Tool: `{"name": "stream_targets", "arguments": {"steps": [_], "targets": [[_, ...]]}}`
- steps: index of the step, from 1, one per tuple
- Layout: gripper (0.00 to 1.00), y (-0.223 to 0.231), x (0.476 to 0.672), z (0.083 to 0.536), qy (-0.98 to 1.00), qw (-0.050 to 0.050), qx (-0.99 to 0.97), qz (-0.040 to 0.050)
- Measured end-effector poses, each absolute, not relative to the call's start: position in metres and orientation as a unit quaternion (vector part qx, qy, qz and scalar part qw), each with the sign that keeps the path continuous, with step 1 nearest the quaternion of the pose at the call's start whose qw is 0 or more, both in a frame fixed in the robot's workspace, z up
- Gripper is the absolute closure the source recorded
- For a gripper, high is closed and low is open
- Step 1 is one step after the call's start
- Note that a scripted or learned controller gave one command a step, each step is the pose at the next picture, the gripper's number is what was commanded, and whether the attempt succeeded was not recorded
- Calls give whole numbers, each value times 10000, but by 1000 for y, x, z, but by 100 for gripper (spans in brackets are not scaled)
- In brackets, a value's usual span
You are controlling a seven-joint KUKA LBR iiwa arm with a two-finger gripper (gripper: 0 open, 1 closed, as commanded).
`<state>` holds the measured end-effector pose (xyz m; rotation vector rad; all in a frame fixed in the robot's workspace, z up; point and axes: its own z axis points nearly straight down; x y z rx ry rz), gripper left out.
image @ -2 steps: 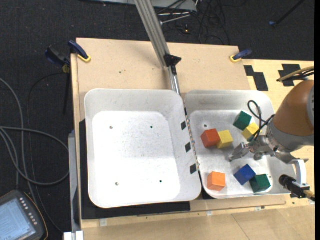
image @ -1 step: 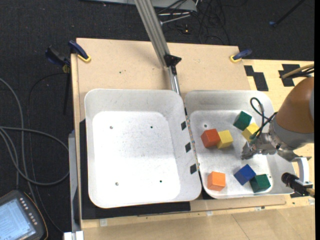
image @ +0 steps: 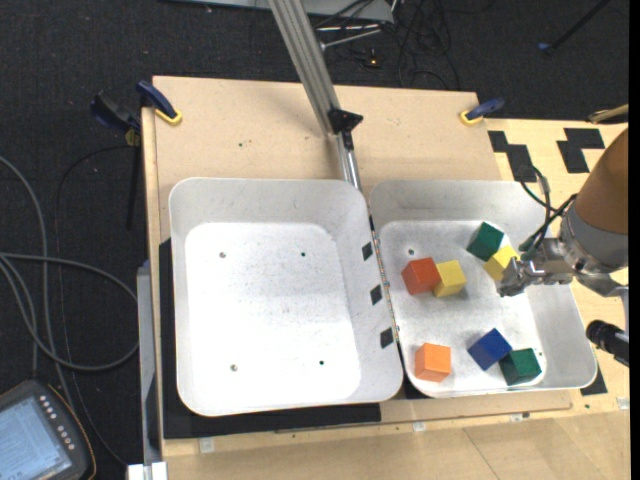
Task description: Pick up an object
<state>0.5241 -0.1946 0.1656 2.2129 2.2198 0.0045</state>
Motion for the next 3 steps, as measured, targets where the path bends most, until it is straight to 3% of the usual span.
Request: {"name": "stream_targets", "arguments": {"steps": [2,3], "targets": [[100,-185,523,278,7085,41,7057,18],[100,-127,526,281,7102,1,7040,11]]}}
